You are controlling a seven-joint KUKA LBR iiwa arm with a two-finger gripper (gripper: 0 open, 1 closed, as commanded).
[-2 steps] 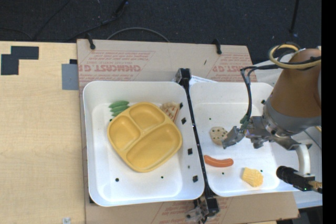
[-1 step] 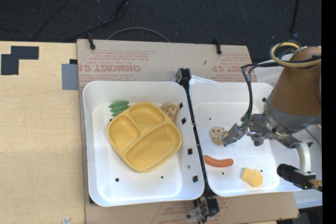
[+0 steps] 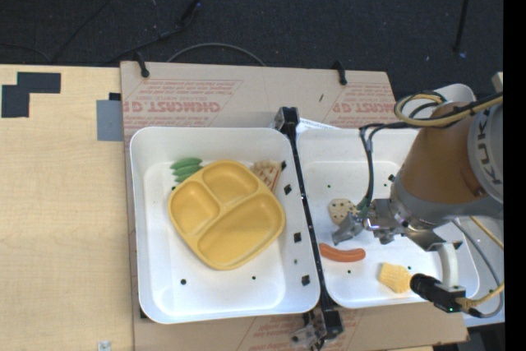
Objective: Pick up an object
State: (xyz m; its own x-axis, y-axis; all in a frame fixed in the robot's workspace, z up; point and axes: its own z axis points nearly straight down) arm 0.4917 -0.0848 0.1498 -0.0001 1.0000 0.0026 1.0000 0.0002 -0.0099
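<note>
A grey arm with an orange band (image 3: 440, 168) reaches into the right shallow white bin (image 3: 329, 152), its end effector (image 3: 352, 224) low beside a small beige lump (image 3: 339, 210). Near it lie an orange-red sausage-shaped piece (image 3: 342, 253) and a yellow corn-like chunk (image 3: 394, 278). In the left white bin (image 3: 156, 275), a yellow three-compartment plastic plate (image 3: 227, 214) sits tilted beside a green leafy piece (image 3: 186, 167) and a tan ridged item (image 3: 266, 173).

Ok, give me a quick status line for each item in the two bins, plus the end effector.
Yellow divided plate: left bin, lying flat, tilted askew.
Green item: left bin, partly under the plate's rim.
Tan item: left bin, at the plate's upper right edge.
Beige item: right bin, next to the end effector.
Orange sausage: right bin floor, lying free.
Yellow corn piece: right bin floor, lying free.
End effector: low in the right bin.
</note>
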